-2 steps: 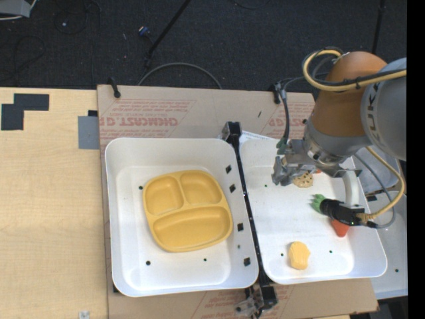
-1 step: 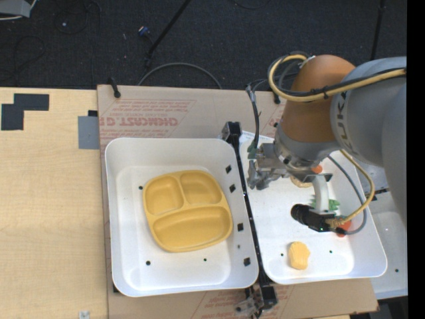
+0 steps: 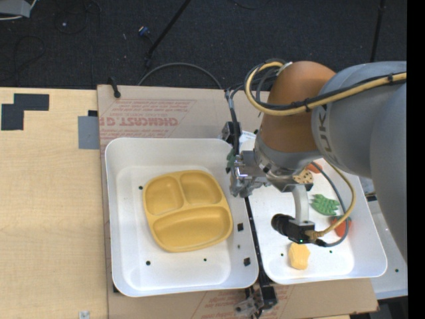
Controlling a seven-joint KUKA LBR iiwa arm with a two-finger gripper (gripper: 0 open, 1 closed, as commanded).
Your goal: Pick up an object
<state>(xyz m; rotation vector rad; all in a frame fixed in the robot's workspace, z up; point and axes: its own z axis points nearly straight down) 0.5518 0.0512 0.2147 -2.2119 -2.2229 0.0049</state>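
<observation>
Yellow divided plate [image 3: 188, 210] in left bin [image 3: 126, 244]; yellow block [image 3: 299, 256], green leaf [image 3: 325, 205] in right bin [image 3: 362, 258]; gripper [image 3: 240, 178] above bins' shared edge, grip state cannot be told

Yellow tray [image 3: 188, 210] crowds left bin [image 3: 133, 264]; arm [image 3: 299, 118] overhangs right bin [image 3: 358, 258].

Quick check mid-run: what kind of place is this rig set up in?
Probably a robotics lab: the arm works over a left bin and right bin on a cardboard-covered bench, with loose cables on dark carpet behind.
</observation>
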